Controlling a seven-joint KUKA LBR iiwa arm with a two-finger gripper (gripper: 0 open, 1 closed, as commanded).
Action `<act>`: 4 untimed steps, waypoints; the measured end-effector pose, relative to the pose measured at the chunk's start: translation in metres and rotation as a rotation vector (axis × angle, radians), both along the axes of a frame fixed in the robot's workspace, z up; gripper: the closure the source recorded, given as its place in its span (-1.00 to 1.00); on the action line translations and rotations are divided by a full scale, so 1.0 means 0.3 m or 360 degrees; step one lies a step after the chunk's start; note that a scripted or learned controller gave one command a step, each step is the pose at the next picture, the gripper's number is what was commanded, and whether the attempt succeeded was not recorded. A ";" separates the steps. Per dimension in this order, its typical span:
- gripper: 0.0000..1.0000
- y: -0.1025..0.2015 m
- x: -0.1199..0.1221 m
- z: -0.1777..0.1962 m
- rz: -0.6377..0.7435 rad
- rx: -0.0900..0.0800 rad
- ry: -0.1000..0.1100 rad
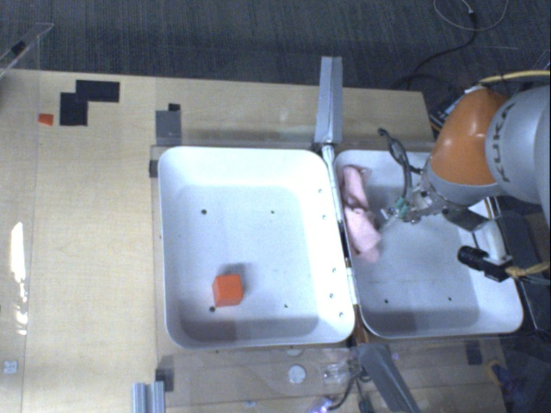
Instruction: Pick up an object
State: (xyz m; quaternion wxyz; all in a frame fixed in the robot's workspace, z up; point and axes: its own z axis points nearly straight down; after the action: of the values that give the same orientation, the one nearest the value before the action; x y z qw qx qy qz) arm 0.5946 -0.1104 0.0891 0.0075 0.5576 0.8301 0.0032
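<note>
Nothing is lifted yet: the pick is judged not done, with approach, grasp and lift all left. 2 candidates are seen. A pink soft thing (359, 213), likely a cloth or soft toy, is lying in the right bin (448, 312) against its left wall, next to the divider between the 2 bins. It looks limp and folded, elongated along the wall, pale pink, with a thicker lump at its near end. An orange block (228, 290) is sitting alone on the floor of the left bin (258, 222), towards the near left corner, small, boxy and bright. The gripper (401, 210) is placed low over the right bin, just beside the pink thing on its right; contact cannot be confirmed. Whether the gripper is open or closed cannot be told from this angle. Nothing is seen held. The pink thing is judged the likelier target, being nearest.
</note>
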 end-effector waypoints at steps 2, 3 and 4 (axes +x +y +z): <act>-1.00 0.043 0.251 -0.007 -0.0248 0.0001 0.0021; -1.00 0.043 0.224 -0.005 0.0107 -0.0014 0.0017; -1.00 0.045 0.224 -0.005 0.0109 -0.0014 0.0017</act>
State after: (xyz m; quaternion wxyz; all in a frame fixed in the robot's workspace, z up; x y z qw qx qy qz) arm 0.6619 -0.0969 0.0876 0.0053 0.5289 0.8486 -0.0031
